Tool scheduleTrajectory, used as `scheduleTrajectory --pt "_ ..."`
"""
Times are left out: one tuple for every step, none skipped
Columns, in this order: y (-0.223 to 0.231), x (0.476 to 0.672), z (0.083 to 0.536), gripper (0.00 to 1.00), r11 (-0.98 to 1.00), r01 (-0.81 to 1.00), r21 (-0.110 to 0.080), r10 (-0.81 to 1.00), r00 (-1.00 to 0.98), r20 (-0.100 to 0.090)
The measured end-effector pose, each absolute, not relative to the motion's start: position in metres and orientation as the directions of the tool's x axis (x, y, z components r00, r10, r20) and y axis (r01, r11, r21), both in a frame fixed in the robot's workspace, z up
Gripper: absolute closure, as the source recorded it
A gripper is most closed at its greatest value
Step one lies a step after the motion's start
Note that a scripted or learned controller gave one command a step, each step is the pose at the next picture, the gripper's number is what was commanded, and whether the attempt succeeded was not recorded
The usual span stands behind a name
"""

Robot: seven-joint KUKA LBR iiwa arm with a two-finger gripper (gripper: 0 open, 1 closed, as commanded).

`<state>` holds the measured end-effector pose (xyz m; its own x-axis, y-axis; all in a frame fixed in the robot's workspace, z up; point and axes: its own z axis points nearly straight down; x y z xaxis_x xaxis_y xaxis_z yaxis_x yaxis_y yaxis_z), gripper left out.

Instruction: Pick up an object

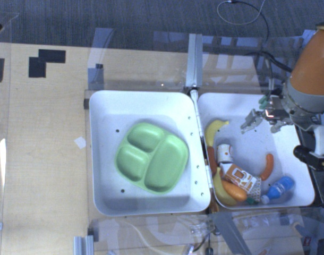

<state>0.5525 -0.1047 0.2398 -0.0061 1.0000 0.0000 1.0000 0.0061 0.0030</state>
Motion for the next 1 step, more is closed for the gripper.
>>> scheduleTrajectory --pt "-0.1037 0.5543 0.2511 1.00 0.010 1.000 0.008 1.000 -0.010 0.000"
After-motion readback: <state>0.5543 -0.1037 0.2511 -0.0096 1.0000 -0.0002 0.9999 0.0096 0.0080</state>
